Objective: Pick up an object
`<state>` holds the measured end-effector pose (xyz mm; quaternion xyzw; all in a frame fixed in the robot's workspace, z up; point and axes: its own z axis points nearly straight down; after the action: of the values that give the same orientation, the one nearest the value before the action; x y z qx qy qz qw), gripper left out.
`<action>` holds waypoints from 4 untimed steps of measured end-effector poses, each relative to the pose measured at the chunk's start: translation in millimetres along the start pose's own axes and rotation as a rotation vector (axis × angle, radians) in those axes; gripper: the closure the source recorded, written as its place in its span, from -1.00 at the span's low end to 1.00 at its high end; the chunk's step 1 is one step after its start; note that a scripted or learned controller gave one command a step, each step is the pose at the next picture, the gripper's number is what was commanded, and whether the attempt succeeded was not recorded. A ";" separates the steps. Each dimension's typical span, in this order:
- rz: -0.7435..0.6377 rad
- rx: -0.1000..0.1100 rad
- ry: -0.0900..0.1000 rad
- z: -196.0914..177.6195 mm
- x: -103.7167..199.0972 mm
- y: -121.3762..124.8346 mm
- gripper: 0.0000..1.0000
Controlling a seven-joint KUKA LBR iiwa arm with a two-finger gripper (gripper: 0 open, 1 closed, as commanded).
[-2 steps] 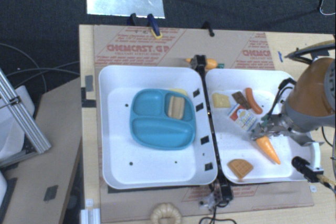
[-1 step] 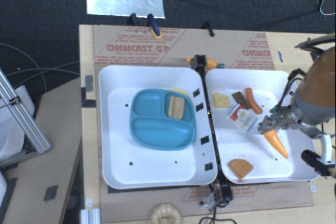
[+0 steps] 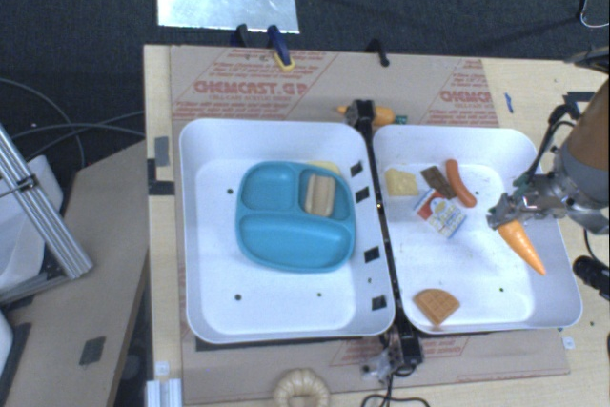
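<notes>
My gripper (image 3: 522, 209) hangs over the right side of the right bin (image 3: 477, 324). An orange toy carrot (image 3: 526, 246) lies slantwise directly under it, thick end up against the gripper and tip pointing to the bin's right wall. Whether the carrot is gripped or just lying beneath is unclear. Left of the gripper are a small red and white carton (image 3: 444, 215), a red sausage (image 3: 460, 183), a brown piece (image 3: 436, 177) and a yellow cheese wedge (image 3: 402, 182). A round waffle (image 3: 436, 306) rests near the bin's front edge.
The left bin (image 3: 214, 300) holds a blue divided plate (image 3: 286, 234) with a tan bread piece (image 3: 318, 195) in one compartment. An orange item (image 3: 383, 116) sits behind the black divider (image 3: 377, 224). A pale ring (image 3: 300, 388) lies on the bench in front.
</notes>
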<state>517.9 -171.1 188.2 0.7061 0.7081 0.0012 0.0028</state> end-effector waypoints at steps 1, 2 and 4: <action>-0.001 0.000 0.000 -38.6 -0.5 1.8 1.00; -0.006 0.003 0.003 -37.3 40.5 18.5 1.00; -0.007 0.003 0.005 -32.1 137.9 60.0 1.00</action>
<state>577.4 -32.9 220.4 0.7036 0.7106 0.0020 0.0003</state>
